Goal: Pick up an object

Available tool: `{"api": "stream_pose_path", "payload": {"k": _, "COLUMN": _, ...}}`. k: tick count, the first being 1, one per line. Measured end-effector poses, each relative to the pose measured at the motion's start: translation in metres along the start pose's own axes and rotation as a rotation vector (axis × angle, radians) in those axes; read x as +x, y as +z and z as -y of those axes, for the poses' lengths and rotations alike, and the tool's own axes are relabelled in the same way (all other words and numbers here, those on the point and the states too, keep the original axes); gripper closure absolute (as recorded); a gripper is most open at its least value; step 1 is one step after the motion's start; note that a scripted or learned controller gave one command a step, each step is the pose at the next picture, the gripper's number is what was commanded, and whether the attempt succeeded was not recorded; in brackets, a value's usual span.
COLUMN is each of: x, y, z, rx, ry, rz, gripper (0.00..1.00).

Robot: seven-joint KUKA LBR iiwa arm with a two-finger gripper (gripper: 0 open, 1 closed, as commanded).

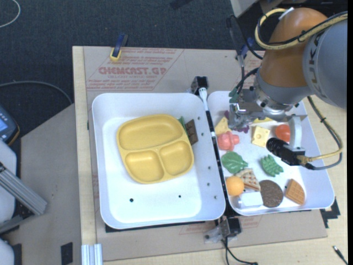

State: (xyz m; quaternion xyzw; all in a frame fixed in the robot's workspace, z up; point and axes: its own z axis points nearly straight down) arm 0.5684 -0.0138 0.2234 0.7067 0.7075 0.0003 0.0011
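Camera view. Step in hand, as judged: approach to a pick, nothing yet lifted. Gripper [241, 115] is lowered over the far-left corner of the right bin [325, 187], above a yellow cheese wedge [222, 127] and a pink toy piece [226, 141]; its opening and any hold cannot be told. Candidate objects are lodged in that bin: green leaf [234, 162], orange [235, 186], brown cookie [271, 193], waffle piece [295, 192]. A yellow divided tray [155, 147] is set in the left bin [110, 200]. Next move, as judged: one piece to be singled out from crowded neighbours, then closed upon. Writing: "CHEMCAST" in red, read on the cardboard sheet [132, 69] at the surface's far edge; smaller print illegible.
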Motion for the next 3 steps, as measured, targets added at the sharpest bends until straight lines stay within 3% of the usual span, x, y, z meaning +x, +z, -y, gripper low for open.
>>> {"api": "stream_pose_path", "payload": {"k": 2, "x": -0.013, "y": -0.005, "z": 0.011, "rx": 0.003, "ry": 0.002, "rz": -0.002, "gripper": 1.00}}
{"api": "stream_pose_path", "payload": {"k": 3, "x": -0.002, "y": -0.009, "z": 0.003, "rx": -0.001, "ry": -0.001, "rz": -0.001, "gripper": 1.00}}
